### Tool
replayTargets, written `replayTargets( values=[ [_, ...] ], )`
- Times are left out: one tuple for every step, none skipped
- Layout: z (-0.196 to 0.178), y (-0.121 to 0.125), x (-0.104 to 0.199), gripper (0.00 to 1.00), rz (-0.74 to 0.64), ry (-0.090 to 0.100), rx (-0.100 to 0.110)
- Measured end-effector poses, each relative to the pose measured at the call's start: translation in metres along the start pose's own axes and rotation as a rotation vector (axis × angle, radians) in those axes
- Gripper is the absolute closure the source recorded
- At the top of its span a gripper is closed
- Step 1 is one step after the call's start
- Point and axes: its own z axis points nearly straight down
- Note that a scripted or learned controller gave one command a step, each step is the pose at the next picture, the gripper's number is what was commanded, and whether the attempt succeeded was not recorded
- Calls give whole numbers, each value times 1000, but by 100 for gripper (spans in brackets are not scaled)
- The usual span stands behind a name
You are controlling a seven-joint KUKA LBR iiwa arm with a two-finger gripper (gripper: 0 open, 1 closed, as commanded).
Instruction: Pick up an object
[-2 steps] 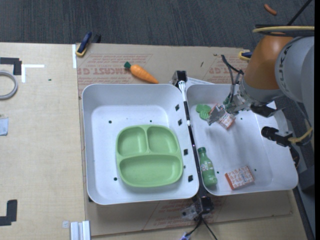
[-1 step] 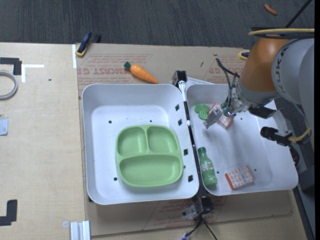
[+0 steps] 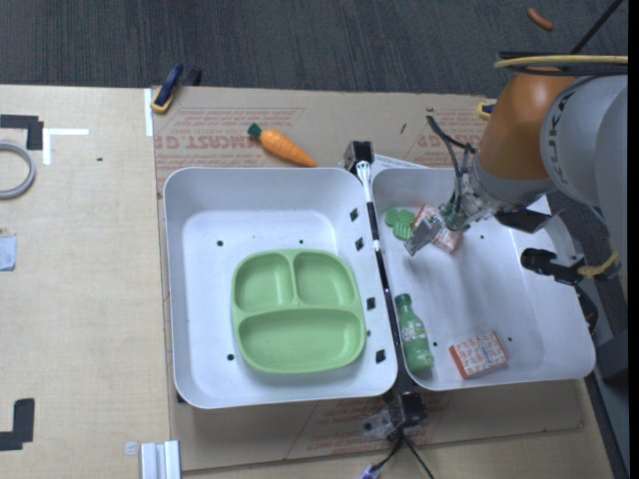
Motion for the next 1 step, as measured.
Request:
replayTargets(
  values=[
    [1, 26, -11, 0, 123, 3, 1]
  ],
)
